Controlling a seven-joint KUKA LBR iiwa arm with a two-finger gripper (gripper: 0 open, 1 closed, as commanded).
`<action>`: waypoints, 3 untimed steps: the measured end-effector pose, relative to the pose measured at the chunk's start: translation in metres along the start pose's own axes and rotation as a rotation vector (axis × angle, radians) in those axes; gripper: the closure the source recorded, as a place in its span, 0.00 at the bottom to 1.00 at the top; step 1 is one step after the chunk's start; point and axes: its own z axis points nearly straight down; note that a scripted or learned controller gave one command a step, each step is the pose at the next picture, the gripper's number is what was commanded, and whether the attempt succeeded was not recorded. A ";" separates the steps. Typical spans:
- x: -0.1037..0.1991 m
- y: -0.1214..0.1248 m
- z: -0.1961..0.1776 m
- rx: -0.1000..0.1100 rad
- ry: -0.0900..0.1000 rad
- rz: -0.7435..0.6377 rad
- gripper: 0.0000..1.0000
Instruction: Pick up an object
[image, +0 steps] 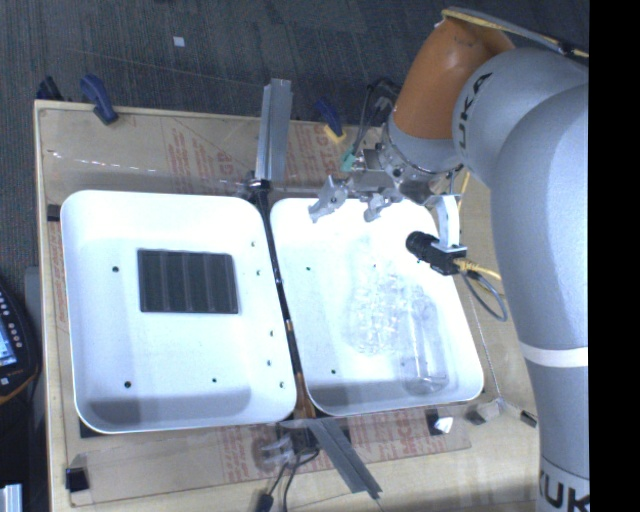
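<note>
A clear plastic object (385, 312), crinkled and see-through, lies in the right bin (310, 300), with a clear bottle-like part (427, 350) running toward the bin's front right corner. My gripper (350, 203) hangs over the far edge of the right bin, above and behind the clear object and apart from it. Its two fingers (325, 203) are spread, and nothing sits between them. The left bin (90, 300) holds a dark grey ribbed rectangular pad (188, 281), lying flat near its middle.
A grey metal bar (271, 130) stands upright behind the gap between the bins. Blue clamps (100, 100) hold the board's far edge. A black cable fitting (435, 252) with a yellow cord hangs off the wrist over the right bin. The arm's grey body (540, 250) fills the right side.
</note>
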 end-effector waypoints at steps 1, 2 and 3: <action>-0.032 -0.033 -0.013 0.004 0.002 0.431 0.00; -0.072 -0.052 -0.009 0.006 0.002 0.515 0.00; -0.077 -0.109 -0.013 -0.001 0.001 0.154 0.00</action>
